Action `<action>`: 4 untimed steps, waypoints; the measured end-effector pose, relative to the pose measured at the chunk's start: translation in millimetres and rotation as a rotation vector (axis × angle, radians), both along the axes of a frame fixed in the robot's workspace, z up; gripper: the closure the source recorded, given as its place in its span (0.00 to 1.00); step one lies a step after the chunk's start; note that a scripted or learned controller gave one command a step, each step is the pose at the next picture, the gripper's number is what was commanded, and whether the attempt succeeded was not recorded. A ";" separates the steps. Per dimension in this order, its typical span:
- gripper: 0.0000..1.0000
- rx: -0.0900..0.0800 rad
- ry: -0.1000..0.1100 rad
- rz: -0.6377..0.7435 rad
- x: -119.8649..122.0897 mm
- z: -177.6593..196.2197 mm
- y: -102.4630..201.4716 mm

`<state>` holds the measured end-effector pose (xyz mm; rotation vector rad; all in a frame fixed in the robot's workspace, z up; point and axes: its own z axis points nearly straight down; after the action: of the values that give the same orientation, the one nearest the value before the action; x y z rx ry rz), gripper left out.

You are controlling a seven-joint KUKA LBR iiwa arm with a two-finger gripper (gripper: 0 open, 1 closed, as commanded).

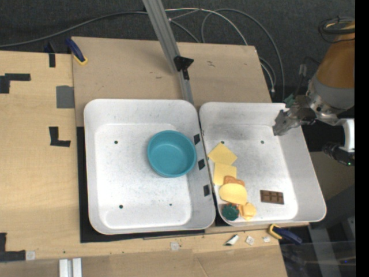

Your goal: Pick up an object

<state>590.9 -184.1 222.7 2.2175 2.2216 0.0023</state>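
In the right bin (300,172) several small things lie near the left wall: two yellow flat pieces (222,154), an orange-and-yellow lump (233,191), a small teal piece (230,212) and a small orange piece (248,210). A brown chocolate-like bar (271,197) lies toward the bin's front right. A blue bowl (171,153) sits in the left bin (115,172). My gripper (283,122) hangs at the right bin's far right corner, well away from the objects, with nothing seen in it.
A slanted grey metal pole (167,39) rises behind the bins. Cables (242,22) loop over the bench at the back. Blue-and-yellow clamps sit at the back left (76,51) and front right (283,233). Small white scraps (232,239) lie before the right bin.
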 end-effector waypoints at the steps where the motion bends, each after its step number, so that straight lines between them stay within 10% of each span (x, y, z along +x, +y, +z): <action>1: 1.00 0.002 0.003 0.005 10.9 5.1 48.3; 4: 1.00 0.003 0.005 0.007 4.1 12.1 220.0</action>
<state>595.0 35.8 234.7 2.2139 2.2330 0.0008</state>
